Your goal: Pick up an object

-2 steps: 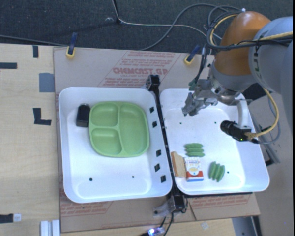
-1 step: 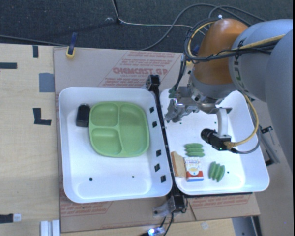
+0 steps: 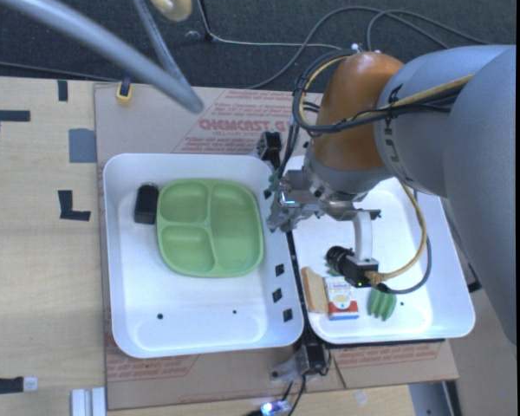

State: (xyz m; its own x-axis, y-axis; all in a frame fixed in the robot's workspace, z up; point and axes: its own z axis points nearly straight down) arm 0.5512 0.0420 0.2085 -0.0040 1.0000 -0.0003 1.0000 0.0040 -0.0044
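A green divided plate (image 3: 211, 228) lies in the left bin (image 3: 130, 319), with a small black block (image 3: 146, 204) touching its left edge. Along the front of the right bin (image 3: 442, 319) lie a tan stick (image 3: 313, 289), a small red and white box (image 3: 341, 302) and a green ridged piece (image 3: 381, 304). My gripper (image 3: 282, 202) hangs over the divider between the two bins, near the plate's right edge and behind the tan stick. Nothing shows in its grasp.
The bulky grey arm with its orange band (image 3: 355, 120) covers the back of the right bin. Cables (image 3: 347, 24) trail behind the bins. Both bins rest on a cardboard sheet (image 3: 234, 115). A grey pole (image 3: 95, 33) crosses the upper left.
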